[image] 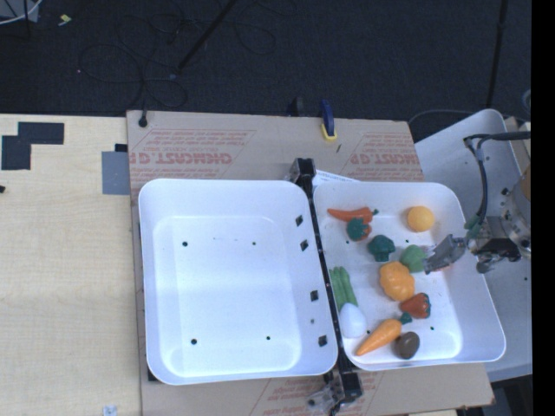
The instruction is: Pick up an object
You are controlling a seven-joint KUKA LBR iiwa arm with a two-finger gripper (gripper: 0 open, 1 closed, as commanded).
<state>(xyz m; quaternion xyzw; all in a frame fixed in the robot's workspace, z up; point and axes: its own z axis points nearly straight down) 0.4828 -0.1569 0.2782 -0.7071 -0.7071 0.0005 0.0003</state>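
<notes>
Grey jaws [444, 255] blur beside green vegetable [414, 256]; grip unclear.

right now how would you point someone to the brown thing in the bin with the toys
Look in the right bin, along its near edge. The brown potato lies there, just right of the carrot's green top; it is the one dull, dark, rounded piece.

The arm reaches in from the right edge of the camera view, and what shows of it is mostly the wrist end with dark cabling and fittings bunched behind the jaws. The gripper [444, 255] sits low and points leftward, a slim grey piece slanting down to the left. At this size its tips blur together, so their spacing cannot be made out.
</notes>
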